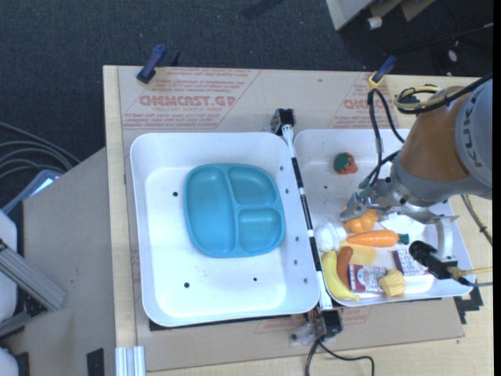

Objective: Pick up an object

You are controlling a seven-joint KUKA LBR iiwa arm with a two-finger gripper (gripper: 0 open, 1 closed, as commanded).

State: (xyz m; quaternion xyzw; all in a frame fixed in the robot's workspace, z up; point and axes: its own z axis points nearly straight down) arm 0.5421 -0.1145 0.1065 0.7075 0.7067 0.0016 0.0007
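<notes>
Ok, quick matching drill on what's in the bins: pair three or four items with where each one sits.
Things:
1. blue divided plate
2. strawberry
3. banana
4. carrot

Places:
A. right bin, far end, alone
B. right bin, near left corner
C. left bin, middle
D. right bin, in the pile beside the gripper

Pairs: 1-C, 2-A, 3-B, 4-D

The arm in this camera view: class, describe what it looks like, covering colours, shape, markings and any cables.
The arm is thick and rounded, with an orange band across a grey casing that carries part of a dark letter marking near the picture's right edge. Black cables and a yellow one loop over its top. The gripper at its end is a small grey metal assembly.
</notes>
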